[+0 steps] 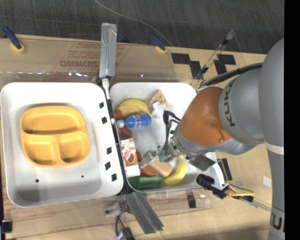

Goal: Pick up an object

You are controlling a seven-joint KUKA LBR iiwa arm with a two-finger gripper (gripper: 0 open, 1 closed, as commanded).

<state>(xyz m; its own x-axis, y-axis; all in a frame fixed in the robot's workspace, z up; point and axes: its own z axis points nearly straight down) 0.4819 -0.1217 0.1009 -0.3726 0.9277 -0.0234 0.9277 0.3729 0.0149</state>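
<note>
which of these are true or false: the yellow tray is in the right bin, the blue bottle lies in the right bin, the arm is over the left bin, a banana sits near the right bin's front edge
1. The yellow tray is in the right bin. False: it lies in the left bin.
2. The blue bottle lies in the right bin. True.
3. The arm is over the left bin. False: it reaches over the right bin, with the gripper down among the items.
4. A banana sits near the right bin's front edge. True.
</note>
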